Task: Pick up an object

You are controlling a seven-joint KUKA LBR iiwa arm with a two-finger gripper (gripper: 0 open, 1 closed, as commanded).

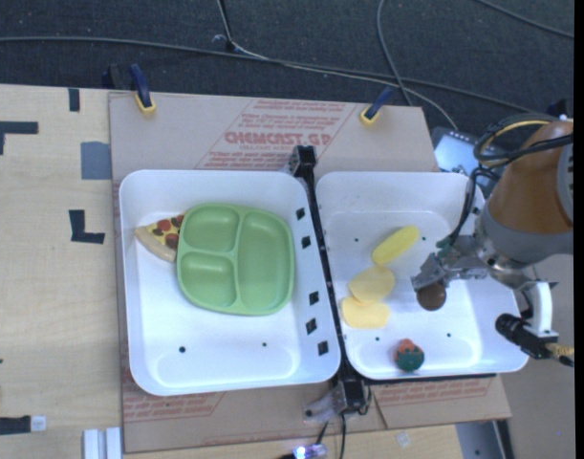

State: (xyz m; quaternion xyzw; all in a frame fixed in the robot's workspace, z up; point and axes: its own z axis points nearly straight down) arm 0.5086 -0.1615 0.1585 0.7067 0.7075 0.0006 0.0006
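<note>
In the right bin (464,191) my gripper (433,280) is down near the floor, right over a small brown round object (431,299) that shows just below it. Whether that object is held is hidden by the gripper body. A yellow banana-like piece (395,245) lies left of the gripper. Two flat pale yellow pieces (372,283) (365,313) lie further left, overlapping. A small red and green object (409,356) rests near the bin's front wall.
The left bin (143,352) holds a green divided plate (236,258) with a pizza slice (159,236) tucked at its left edge. A black divider (315,256) runs between the bins. Cables cross the dark floor behind the bench.
</note>
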